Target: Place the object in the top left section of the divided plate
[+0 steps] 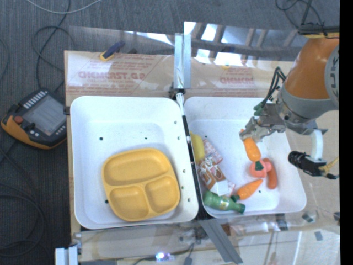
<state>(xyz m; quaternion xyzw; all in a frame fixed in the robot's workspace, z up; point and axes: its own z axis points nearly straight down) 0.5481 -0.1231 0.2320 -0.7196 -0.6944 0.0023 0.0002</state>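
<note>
The yellow divided plate [141,183] lies in the left bin [88,120], with one long section along its upper left and two smaller sections at the lower right. My gripper [255,132] hangs over the right bin [220,112], near its upper right part. An orange carrot-like toy [252,149] sits directly below the gripper tip, its upper end touching or hidden by the gripper. I cannot tell whether the toy is held or resting on the bin floor.
The right bin also holds a pink and orange toy [263,170], an orange carrot [247,189], a green bottle [222,202], a snack packet [212,167] and a yellow item [197,147] by the divider. A teach pendant [36,119] lies left of the bench.
</note>
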